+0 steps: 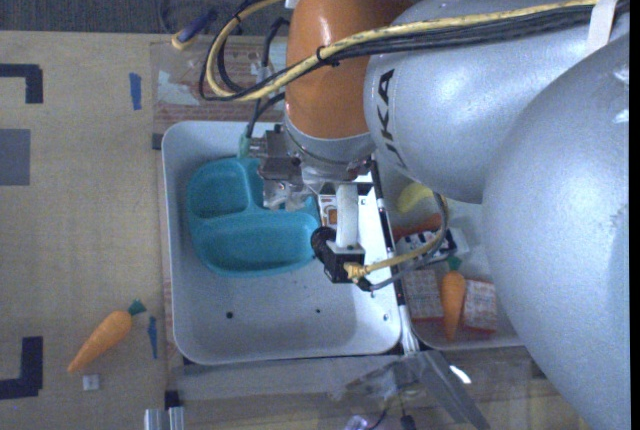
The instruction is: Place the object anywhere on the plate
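Plate [245, 223]: teal, divided, lying in the left white bin [200, 318]. Gripper [285, 186]: poised at the plate's right edge; finger state cannot be told. Object: not identifiable at the gripper.

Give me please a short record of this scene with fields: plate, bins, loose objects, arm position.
plate: teal divided plate, lying in the left white bin
arm: grey arm with orange band, wrist low over the plate's right edge
pincer: hidden under the wrist, state not visible
right white bin: holds a toy carrot, a yellow object and small packets
outside the bins: a second toy carrot on the bench, left of the left bin
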Tool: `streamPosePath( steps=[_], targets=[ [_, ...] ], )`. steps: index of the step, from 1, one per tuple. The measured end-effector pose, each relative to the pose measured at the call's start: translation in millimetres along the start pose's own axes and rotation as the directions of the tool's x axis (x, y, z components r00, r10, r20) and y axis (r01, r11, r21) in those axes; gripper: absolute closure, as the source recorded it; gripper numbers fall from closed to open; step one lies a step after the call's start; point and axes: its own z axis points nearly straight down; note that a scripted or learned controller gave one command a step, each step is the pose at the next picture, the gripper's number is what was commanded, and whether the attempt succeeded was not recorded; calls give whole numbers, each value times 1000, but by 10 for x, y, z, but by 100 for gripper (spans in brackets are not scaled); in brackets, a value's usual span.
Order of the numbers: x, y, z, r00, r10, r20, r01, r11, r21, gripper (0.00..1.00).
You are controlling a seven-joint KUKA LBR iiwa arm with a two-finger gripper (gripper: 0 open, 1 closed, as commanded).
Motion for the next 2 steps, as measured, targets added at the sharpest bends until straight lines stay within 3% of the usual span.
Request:
streamPosePath(
  steps=[1, 2],
  targets=[
    [187, -58, 69, 996, -86, 1, 86, 996, 3, 100],
    [-409, -352, -383, 998, -59, 1, 59, 998, 3, 100]
  ],
)
